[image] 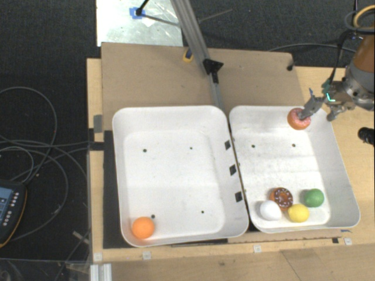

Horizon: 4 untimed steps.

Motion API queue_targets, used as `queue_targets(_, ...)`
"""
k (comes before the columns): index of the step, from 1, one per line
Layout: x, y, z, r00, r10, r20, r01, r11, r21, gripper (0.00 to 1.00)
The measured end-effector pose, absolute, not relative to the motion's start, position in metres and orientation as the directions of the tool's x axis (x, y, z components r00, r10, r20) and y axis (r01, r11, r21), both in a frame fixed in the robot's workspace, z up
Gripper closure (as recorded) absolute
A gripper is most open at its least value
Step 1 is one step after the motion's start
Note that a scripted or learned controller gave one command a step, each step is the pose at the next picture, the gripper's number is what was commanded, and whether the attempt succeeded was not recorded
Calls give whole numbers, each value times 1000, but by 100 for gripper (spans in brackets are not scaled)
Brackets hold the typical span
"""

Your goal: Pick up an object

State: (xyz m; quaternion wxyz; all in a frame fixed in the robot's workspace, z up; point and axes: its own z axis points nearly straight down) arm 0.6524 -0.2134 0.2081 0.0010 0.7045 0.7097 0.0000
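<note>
A pink frosted donut (299,120) sits at the far right corner of the right bin (337,157). My gripper (319,115) hovers at that corner, just right of the donut, with its fingers spread open. The left fingertip (307,112) touches or overlaps the donut's right edge, and nothing lies between the fingers. At the near end of the right bin, a chocolate sprinkled donut (283,197), a white ball (270,210), a yellow lemon (299,213) and a green lime (314,198) are clustered together. An orange ball (143,228) rests in the near left corner of the left bin (123,157).
A grey pole (193,28) slants across the back of the bench to the divider between the bins. Cables lie on the dark floor at the left, by a handheld pendant (9,206). Black clips (232,169) sit along the bins' shared edge.
</note>
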Motion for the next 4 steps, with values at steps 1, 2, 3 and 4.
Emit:
queue_targets(1,653,-213,167,-7,1000,-1,1000,7,-1,0)
queue_targets(2,658,-212,125,-7,1000,0,1000,7,-1,0)
queue_targets(3,658,-212,90,-7,1000,-1,1000,7,1,0)
queue_targets(4,660,-212,103,-11,1000,-3,1000,11,6,100)
